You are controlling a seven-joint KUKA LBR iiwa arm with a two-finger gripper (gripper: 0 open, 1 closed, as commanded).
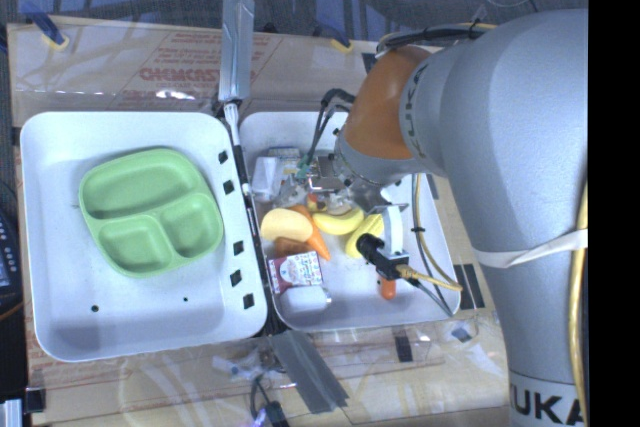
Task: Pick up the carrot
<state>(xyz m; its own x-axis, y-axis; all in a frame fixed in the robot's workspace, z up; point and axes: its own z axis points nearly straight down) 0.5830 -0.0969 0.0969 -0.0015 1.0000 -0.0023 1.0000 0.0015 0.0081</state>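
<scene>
Two white bins share the worktop (120,55); the arm reaches down into the right bin (420,315).
The carrot (312,233) lies among clutter beside a banana (340,221); a green divided plate (150,210) sits left; the gripper (325,177) appears buried, its state unclear.

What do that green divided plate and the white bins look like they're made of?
The green plate looks like moulded plastic: one even matte colour with soft, rounded compartment edges. The two white bins also seem to be plastic, smooth with a slight sheen, though the picture can't confirm this.
</scene>
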